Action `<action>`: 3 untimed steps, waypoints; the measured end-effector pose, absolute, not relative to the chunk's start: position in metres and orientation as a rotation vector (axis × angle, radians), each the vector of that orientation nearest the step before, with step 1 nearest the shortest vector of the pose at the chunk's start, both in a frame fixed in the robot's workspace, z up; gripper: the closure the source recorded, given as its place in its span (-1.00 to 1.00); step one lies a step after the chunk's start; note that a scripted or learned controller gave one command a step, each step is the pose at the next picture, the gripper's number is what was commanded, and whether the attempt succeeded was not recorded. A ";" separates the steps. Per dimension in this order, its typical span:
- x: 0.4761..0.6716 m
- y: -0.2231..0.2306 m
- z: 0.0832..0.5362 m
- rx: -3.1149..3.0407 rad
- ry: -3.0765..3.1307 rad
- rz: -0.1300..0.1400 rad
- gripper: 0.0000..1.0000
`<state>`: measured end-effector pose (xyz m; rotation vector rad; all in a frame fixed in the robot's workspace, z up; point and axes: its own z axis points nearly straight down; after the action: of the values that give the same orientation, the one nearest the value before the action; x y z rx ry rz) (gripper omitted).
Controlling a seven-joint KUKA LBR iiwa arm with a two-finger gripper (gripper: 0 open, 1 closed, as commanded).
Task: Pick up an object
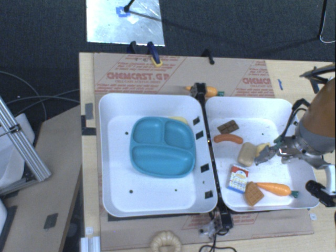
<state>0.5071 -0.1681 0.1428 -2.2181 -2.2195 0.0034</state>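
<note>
My claw [264, 155] hangs low over the right bin [252, 112], reaching in from the right edge, its dark tips just beside a small tan lump [246, 154] that lies near the middle of that bin. Whether my claw is open or closed I cannot tell from this angle; the tips blur into one dark shape, and nothing shows clearly between them. Around the lump lie the other pieces: a brown chocolate bar [228, 126] toward the far side, a sausage [228, 138] just nearer than it, a small red and white carton [238, 179] toward the near side, a waffle [253, 193] touching the carton's corner, and a carrot [274, 188] stretched out to the right of the waffle. My arm [320, 121] rises grey and orange above the bin's right wall. In the left bin [118, 193] sits a blue divided plate [162, 146], with a bit of something yellow [179, 119] peeking past its far rim. Both bins rest side by side on a cardboard sheet [136, 75].
</note>
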 end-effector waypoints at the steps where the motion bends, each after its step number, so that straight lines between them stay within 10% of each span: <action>1: 0.506 -0.167 0.090 -2.217 -2.220 0.002 -1.00; 2: 0.508 -0.168 0.104 -2.222 -2.225 -0.002 1.00; 3: 0.511 -0.163 0.148 -2.220 -2.230 -0.005 1.00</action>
<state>0.5110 -0.1627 0.1484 -2.2204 -2.2296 -0.0046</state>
